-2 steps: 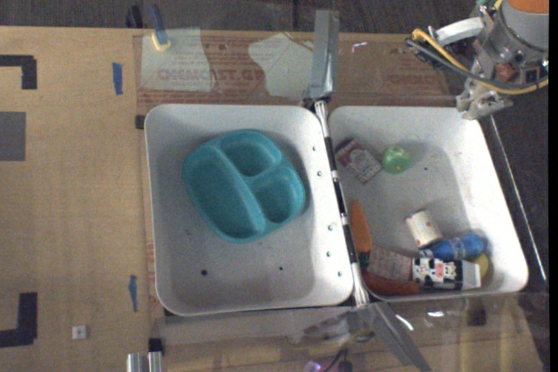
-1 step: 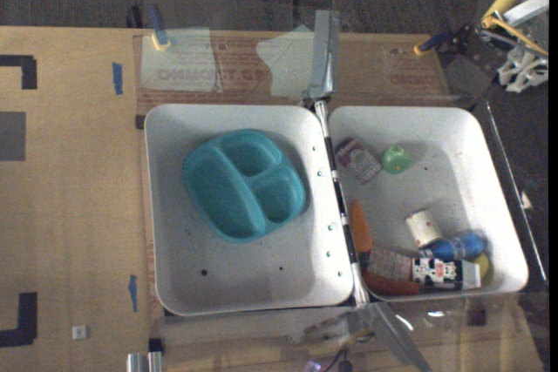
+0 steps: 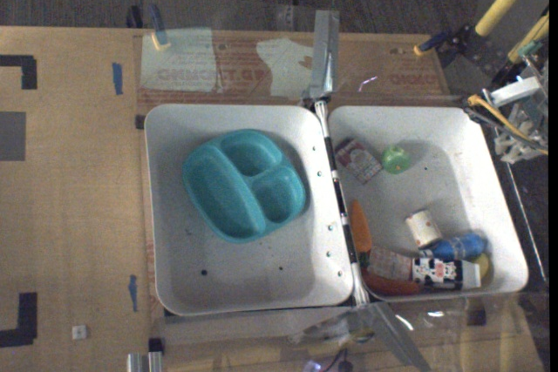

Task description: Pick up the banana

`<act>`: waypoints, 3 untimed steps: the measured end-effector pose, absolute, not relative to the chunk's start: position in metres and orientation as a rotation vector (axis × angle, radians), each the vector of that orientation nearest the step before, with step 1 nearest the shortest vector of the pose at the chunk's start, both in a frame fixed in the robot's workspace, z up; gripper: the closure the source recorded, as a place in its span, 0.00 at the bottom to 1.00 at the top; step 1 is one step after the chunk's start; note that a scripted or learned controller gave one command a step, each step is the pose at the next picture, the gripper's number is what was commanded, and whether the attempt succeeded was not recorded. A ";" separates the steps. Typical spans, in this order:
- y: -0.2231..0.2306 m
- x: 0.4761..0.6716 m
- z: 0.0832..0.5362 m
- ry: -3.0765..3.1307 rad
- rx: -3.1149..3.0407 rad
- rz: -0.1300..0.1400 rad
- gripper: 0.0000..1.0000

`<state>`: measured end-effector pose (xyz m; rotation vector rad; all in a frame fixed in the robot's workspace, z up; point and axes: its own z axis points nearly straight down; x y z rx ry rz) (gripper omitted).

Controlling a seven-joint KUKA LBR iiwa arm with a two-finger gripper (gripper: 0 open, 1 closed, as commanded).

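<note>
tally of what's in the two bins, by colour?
Teal: 1, divided plate
Green: 1, small round thing
Orange: 1, carrot
Blue: 1, bottle
White: 1, cup
Red: 1, sausage-like thing
Printed: 2, packet, carton
Total: 8

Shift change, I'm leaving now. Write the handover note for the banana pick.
Gripper: beyond the upper right corner of the right white bin, outside it and away from its contents.
Banana: probably the yellow curved sliver in that bin's lower right corner, mostly hidden behind the blue toy and the black-and-white carton; not certain.
Done: nothing yet.
Left: reach in, grasp, lift.
</note>
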<state>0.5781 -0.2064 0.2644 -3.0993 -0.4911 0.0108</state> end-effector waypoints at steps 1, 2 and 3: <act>-0.164 0.644 0.281 -0.362 -3.120 0.007 1.00; -0.159 0.657 0.307 -0.314 -3.125 0.003 1.00; -0.134 0.658 0.322 -0.314 -3.125 0.003 1.00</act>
